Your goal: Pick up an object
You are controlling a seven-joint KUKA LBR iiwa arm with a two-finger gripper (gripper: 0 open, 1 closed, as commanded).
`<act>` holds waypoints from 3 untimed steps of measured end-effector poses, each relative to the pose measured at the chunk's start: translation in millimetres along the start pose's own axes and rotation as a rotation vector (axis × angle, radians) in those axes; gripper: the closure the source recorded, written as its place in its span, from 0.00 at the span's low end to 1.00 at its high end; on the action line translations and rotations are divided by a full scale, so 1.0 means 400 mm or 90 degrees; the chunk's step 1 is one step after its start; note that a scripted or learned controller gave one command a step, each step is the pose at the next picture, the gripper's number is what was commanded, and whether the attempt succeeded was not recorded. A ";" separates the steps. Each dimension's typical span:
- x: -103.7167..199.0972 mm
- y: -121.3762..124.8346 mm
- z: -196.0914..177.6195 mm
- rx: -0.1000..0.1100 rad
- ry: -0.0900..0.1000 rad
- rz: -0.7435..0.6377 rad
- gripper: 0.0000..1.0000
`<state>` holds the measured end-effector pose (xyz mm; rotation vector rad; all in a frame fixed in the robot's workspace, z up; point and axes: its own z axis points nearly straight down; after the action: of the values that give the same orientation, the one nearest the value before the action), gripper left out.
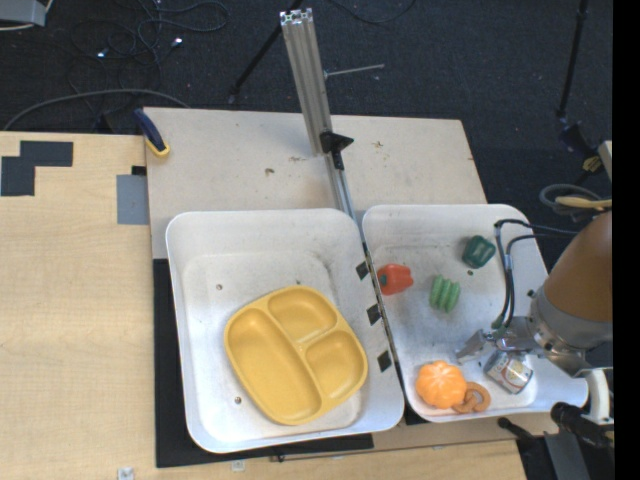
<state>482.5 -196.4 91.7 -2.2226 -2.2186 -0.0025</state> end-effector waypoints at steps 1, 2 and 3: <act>-0.002 0.003 0.000 0.000 0.001 0.001 0.00; -0.004 0.007 -0.027 -0.003 0.000 0.002 1.00; 0.005 0.027 -0.142 -0.001 -0.002 -0.002 1.00</act>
<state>493.2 -194.4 148.3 -2.2205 -2.2252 -0.0018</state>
